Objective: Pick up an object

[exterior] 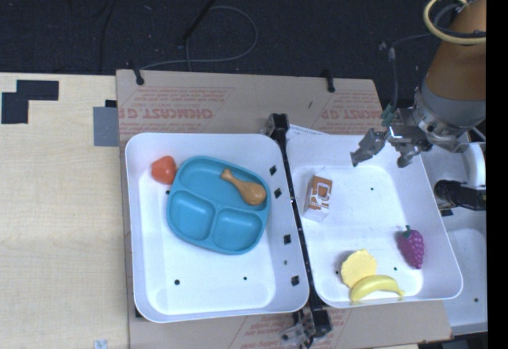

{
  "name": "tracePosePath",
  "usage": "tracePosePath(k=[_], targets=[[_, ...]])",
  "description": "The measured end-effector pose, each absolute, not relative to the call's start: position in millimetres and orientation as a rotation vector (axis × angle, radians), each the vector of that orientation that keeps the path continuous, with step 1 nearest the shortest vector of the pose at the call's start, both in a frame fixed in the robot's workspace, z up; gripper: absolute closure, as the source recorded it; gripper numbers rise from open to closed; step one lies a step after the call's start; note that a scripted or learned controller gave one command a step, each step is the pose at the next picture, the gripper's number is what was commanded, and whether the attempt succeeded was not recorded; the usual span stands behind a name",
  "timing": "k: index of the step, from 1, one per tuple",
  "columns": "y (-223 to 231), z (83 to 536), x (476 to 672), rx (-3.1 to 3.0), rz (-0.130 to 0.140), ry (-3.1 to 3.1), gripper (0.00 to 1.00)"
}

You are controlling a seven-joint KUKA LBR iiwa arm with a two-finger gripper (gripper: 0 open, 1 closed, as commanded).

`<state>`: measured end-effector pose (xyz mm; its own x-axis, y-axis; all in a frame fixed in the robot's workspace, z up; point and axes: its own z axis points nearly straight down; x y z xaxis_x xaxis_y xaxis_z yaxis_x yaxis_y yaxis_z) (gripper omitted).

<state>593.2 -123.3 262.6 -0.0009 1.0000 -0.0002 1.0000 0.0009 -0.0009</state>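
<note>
My gripper (pixel 386 151) hangs over the far edge of the right bin (pixel 381 284), fingers spread apart and open, with nothing between them. Below and to its left in that bin lies a small brown-and-white carton (pixel 318 197). A purple bunch of grapes (pixel 411 247) sits near the bin's right wall. At the bin's front rest a yellow round piece (pixel 358 266) and a yellow banana (pixel 375 287), touching each other.
The left bin (pixel 159 292) holds a blue divided plate (pixel 216 205) with a tan drumstick (pixel 244 186) in its far compartment, and a red-orange fruit (pixel 163 170) beside the plate. A black divider (pixel 290 212) runs between the bins. Cables lie on the dark floor behind.
</note>
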Motion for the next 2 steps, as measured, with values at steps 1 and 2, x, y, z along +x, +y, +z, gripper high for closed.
tracePosePath(k=[1, 2], targets=[[-116.4, 201.2, 597.5, -2.214, 0.008, -2.218, 0.0], [-120.9, 138.2, 595.6, -2.216, 0.009, -2.216, 0.0]])
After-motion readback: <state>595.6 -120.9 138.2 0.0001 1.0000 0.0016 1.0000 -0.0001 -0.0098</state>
